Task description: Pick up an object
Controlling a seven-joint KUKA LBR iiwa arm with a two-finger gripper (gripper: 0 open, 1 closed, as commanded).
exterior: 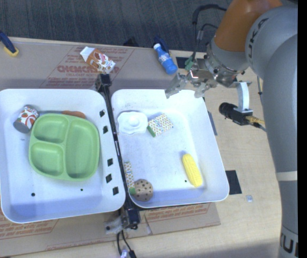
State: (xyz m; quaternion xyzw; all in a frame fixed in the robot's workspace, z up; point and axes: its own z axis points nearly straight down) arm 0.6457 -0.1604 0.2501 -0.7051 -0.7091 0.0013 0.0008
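Cardboard-topped bench (62, 71) bears two bins; gripper (188, 87) hovers over the right bin's (159, 160) far rim (fingers spread, holding nothing).

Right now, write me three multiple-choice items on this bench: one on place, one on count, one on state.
1. Where does the corn cob lie?
A. left bin
B. right bin
C. on the cardboard

2. How many compartments has the green plate?
A. two
B. three
C. five

3. How does the tool stand?
A. above the right bin's far rim, carrying nothing
B. gripping the corn
C. resting on the plate

Key: 1 B, the cob lies near that bin's right wall; 2 B, two ridges part three wells; 3 A, nothing sits at its tip.
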